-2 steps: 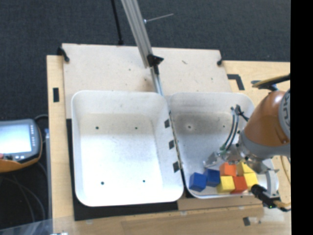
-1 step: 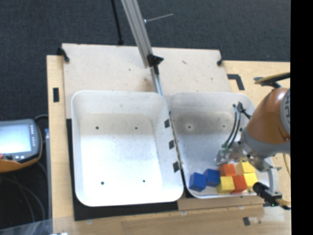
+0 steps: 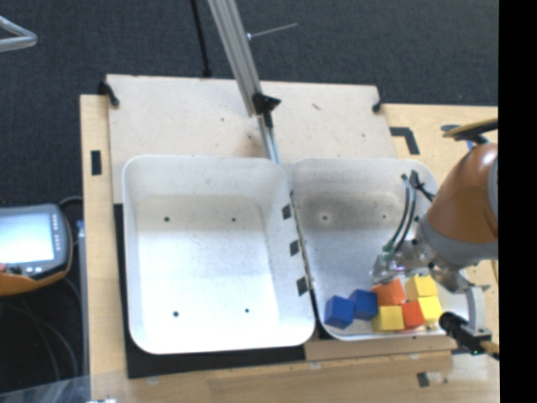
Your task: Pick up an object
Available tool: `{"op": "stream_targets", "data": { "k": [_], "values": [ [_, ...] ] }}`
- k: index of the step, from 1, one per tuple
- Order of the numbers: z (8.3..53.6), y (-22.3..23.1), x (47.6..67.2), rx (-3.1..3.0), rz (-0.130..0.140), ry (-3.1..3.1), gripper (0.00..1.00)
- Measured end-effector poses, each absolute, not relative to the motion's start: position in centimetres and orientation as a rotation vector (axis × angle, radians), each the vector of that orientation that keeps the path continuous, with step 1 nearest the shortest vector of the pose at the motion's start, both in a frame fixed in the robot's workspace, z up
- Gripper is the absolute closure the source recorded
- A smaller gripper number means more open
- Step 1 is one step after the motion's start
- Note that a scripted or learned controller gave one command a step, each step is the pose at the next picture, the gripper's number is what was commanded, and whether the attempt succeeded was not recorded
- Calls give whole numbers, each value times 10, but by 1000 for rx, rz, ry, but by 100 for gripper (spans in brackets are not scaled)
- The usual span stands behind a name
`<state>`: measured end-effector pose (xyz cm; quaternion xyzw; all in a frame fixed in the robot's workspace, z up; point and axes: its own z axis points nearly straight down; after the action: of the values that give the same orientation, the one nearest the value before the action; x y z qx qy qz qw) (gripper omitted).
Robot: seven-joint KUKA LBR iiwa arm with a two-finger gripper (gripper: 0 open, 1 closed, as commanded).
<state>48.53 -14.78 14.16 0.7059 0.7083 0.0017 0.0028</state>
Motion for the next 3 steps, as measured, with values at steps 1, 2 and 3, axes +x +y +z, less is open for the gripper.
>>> {"op": "stream_targets", "data": {
  "k": [1,2,3],
  "values": [
    [266,-143,486,2210,8,2219,100],
    [184,-141,484,2226,-6,2224,100],
    [188,-141,486,2222,1,2220,0]
  ]
}}
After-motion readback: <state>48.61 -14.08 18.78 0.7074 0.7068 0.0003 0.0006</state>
